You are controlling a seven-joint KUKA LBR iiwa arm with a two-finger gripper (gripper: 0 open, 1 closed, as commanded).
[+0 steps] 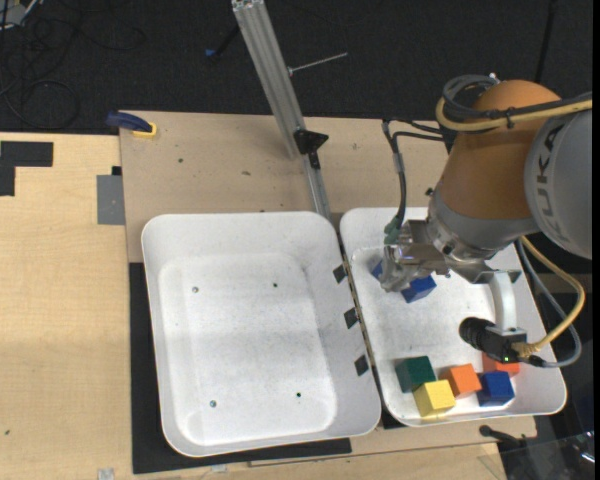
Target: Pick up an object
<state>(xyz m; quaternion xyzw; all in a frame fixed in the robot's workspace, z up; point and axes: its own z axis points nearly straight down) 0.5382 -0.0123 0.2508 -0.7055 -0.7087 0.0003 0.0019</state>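
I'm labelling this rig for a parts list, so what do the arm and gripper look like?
The arm is bulky and rounded, grey with a wide orange band and dark lettering on the grey shell. Black and yellowish cables loop around it. The gripper is a small metallic piece.

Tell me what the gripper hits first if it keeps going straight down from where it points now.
Most likely the blue block right at the gripper, lying on the right bin. Depth is hard to judge from this slanted view; if it misses the block, the bin floor comes next.
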